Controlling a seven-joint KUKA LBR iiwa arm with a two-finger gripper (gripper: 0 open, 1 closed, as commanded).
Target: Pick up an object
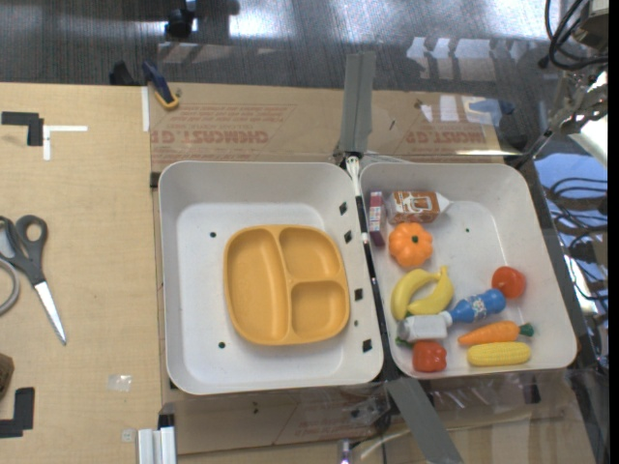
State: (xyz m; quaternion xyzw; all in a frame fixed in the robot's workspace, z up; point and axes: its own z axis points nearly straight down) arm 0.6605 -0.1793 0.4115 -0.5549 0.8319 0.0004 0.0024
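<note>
The right bin (503, 201) holds several toy foods. A brown carton (416, 205) lies at its back, with a small orange pumpkin (410, 246) just in front of it. Yellow bananas (422, 292) lie in the middle. A blue and white bottle (453, 317) lies beside them. A red tomato (508, 281) sits to the right. Along the front lie a carrot (493, 333), a yellow corn cob (498, 354) and a red pepper (428, 356). A thin red stick (376, 213) lies by the bin's left wall.
The left bin (184, 259) holds a yellow three-part tray (286, 284). Scissors (37, 269) lie on the wooden bench at the left. Cables (580, 27) hang at the upper right. A grey strut (357, 104) stands behind the gap between the bins.
</note>
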